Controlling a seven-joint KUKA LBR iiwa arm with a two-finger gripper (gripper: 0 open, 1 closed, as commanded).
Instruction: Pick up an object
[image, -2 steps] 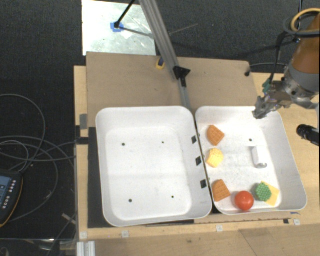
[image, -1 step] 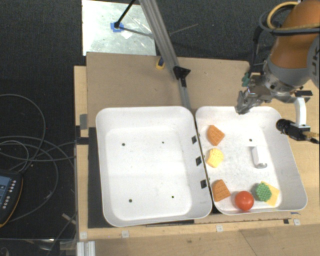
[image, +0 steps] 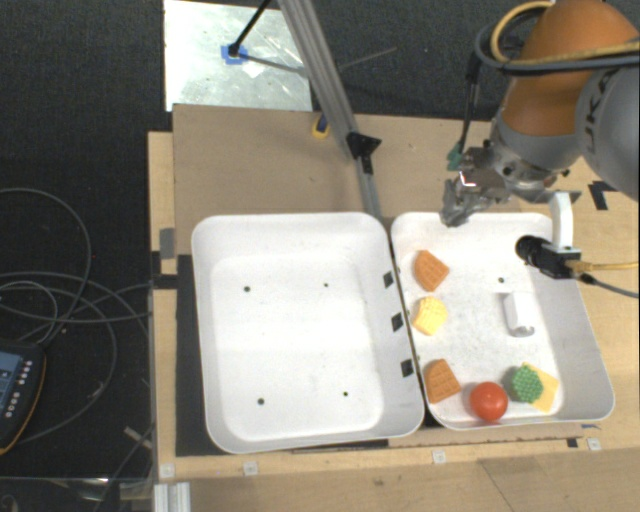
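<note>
Objects for picking all lie in the right bin (image: 590, 330), and the gripper (image: 458, 212) hangs above that bin's far left corner with nothing between its fingers; whether those fingers are spread or pressed together I cannot tell at this slant, since they blur into one dark tip.

Nearest the gripper is an orange wedge (image: 431, 269), lying flat just below it. It looks like moulded toy food, so probably light and stiff with a lightly textured skin; a pinch across its narrower sides should hold. Just beyond it sits a yellow lump (image: 430, 316), knobbly like a bit of corn, likely just as light and with enough bumps to resist slipping. Further toward the near edge lies a second orange piece (image: 441, 380), close against the bin's left wall, which leaves little room for a finger on that side.

Beside it a red ball (image: 488, 401), tomato-like, looks smooth and round, so it may roll or squirt out unless gripped across its middle. Touching or nearly touching it is a green knobbly piece (image: 526, 382) resting on a yellow slab (image: 545, 390); crowding makes these awkward. A small white cylinder (image: 517, 312) lies apart in open floor, but looks slick.

The left bin (image: 215, 300) holds nothing to grasp.
</note>
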